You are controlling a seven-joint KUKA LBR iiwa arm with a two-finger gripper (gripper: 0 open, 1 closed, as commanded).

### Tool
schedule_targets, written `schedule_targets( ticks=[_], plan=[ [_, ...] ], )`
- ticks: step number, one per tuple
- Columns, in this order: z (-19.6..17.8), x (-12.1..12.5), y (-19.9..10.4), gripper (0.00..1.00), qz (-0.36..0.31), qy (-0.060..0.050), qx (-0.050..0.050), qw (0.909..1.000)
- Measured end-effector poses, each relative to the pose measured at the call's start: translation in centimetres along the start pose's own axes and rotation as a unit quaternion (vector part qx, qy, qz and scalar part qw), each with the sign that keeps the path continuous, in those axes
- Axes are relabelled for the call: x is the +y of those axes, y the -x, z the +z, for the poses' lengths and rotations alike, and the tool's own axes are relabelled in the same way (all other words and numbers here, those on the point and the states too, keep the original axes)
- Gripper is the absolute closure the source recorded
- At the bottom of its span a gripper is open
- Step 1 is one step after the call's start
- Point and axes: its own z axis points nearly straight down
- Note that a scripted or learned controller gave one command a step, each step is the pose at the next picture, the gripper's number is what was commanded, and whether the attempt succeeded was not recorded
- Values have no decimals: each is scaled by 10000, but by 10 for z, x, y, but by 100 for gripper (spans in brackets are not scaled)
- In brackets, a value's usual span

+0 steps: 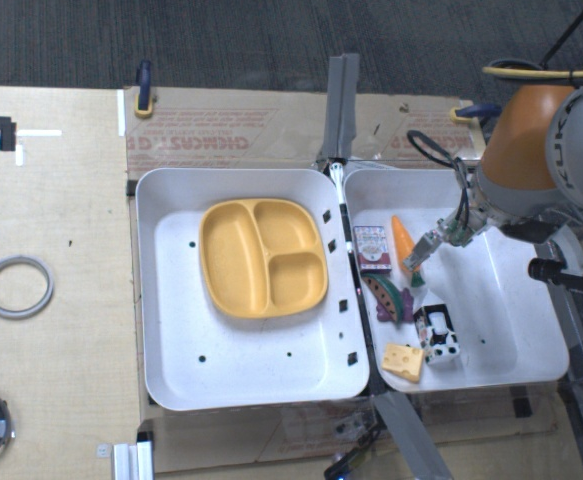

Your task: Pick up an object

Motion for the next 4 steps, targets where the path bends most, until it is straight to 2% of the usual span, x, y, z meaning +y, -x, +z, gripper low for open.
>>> schedule_targets(
  ticks=[1, 2, 3, 4],
  plan=[
    [-9, 1, 0, 100, -18, -4, -12, 10000],
    [-79, 71, -8, 100, 1957, -1, -5, 9807],
    [-79, 71, -8, 0, 1957, -5, -4, 9807],
    [-111, 76, -37, 0, 2869, -9, -3, 9580]
  ],
)
